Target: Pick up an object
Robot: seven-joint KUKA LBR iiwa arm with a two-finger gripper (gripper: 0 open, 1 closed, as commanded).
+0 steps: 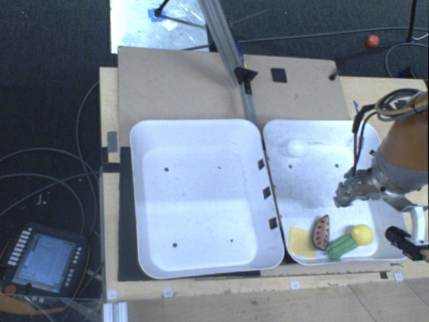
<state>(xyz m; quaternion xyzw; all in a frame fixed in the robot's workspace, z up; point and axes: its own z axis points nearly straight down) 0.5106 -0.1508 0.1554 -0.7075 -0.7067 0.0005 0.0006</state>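
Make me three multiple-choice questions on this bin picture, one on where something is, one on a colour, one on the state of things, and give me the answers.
1. Where does the watermelon slice lie?
A. left bin
B. right bin, near edge
C. on the floor

2. What colour is the ball at the right bin's far side?
A. white
B. red
C. blue

3. How does the claw stand to the toys?
A. gripping the slice
B. pressing the yellow wedge
C. over bare bin floor, apart from them

Answers: 1 B, the slice rests by the right bin's near rim beside the yellow wedge. 2 A, the ball is pale like the bin. 3 C, the claw touches no toy.
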